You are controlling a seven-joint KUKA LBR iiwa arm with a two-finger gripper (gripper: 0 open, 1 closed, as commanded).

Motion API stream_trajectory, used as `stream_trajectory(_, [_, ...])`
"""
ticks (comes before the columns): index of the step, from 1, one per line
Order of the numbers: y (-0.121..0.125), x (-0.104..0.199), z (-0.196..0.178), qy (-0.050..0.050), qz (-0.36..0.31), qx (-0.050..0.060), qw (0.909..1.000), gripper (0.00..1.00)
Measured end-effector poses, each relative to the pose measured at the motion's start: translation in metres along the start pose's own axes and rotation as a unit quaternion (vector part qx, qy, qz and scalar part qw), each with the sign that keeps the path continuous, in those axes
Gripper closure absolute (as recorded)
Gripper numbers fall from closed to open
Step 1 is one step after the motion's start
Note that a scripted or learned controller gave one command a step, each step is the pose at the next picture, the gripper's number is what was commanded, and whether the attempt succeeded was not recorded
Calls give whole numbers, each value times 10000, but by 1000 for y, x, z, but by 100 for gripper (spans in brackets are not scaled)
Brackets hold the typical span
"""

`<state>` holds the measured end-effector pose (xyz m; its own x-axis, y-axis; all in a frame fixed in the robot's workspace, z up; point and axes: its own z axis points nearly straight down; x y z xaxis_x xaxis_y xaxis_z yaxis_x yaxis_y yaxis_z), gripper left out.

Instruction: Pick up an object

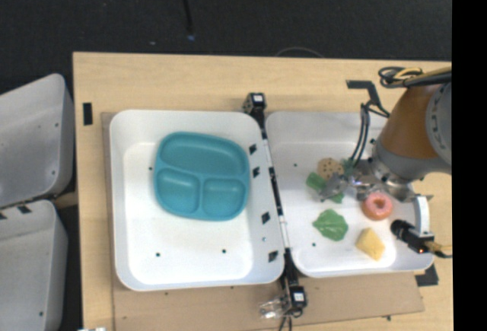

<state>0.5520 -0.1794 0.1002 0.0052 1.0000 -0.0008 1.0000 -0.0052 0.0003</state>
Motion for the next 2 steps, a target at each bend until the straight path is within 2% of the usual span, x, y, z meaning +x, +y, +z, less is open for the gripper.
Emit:
stream_trajectory(1, [1,-1,-12,-3,29,-19,10000,100])
stream_trajectory(2, [-2,3,-73,-6,-40,-33,10000,100])
